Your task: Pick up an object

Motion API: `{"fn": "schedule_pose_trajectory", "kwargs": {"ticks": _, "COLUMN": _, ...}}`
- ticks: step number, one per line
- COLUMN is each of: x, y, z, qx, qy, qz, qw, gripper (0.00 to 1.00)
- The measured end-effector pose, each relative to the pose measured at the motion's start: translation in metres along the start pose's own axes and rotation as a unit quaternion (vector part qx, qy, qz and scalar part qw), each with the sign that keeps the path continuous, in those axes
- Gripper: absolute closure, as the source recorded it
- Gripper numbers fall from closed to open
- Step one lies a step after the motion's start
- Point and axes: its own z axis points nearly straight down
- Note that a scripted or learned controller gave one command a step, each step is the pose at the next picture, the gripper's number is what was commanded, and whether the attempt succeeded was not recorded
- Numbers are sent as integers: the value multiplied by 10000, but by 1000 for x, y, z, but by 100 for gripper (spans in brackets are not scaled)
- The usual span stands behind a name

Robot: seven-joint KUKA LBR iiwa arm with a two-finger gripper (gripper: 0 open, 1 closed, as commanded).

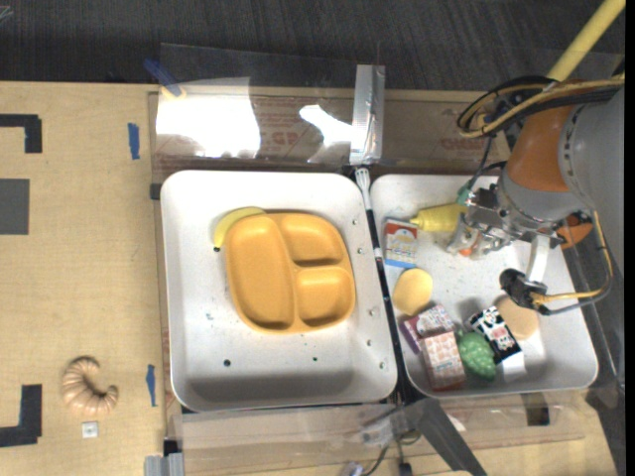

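Candidate picks all sit in the right bin (580, 350), and the layout favours some over others. The yellow squeeze bottle (437, 218) lies on its side near the bin's back edge, just beside the gripper (476, 234), so it looks like the likeliest target; lying flat it gives a long narrow body to close across. A red-and-white carton (400, 241) lies flat against the bin's left wall, poor access for a finger on that side. The pale yellow round object (413, 289) sits alone mid-bin, free on all sides, probably the easiest grasp. The front cluster is tight: pink boxes (437, 340), green ball (476, 355), black-and-white item (493, 330) and a tan piece (518, 317) touch or nearly touch, so a descent there risks a jam or a double pick. The arm (571, 162) reaches in from the right and the wrist hangs low over the bin's back half. Jaws: cannot tell whether apart or together, the wrist hardware and cables (541, 291) hide them from above, and nothing is visibly held. The left bin (184, 296) holds an orange divided tray (288, 266) upside-up with a yellow piece (233, 221) tucked under its back-left corner; too wide for this gripper, I'd guess. A tan curled object (87, 385) lies on the surface (69, 266) outside both bins, well apart from the arm. Judgement: approach phase, no grasp yet.
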Motion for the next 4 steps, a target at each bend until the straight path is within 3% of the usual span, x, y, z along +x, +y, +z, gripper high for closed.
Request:
{"fn": "schedule_pose_trajectory", "kwargs": {"ticks": 1, "x": 102, "y": 33, "z": -89, "qx": 20, "qy": 16, "qz": -955, "qw": 9954, "gripper": 100}}
{"fn": "schedule_pose_trajectory", "kwargs": {"ticks": 2, "x": 104, "y": 33, "z": -119, "qx": -8, "qy": 6, "qz": -4135, "qw": 9105, "gripper": 100}}
{"fn": "schedule_pose_trajectory", "kwargs": {"ticks": 3, "x": 105, "y": 18, "z": -173, "qx": -31, "qy": -2, "qz": -7852, "qw": 6192, "gripper": 100}}
{"fn": "schedule_pose_trajectory", "kwargs": {"ticks": 4, "x": 80, "y": 35, "z": -180, "qx": -22, "qy": 0, "qz": -7188, "qw": 6953, "gripper": 100}}
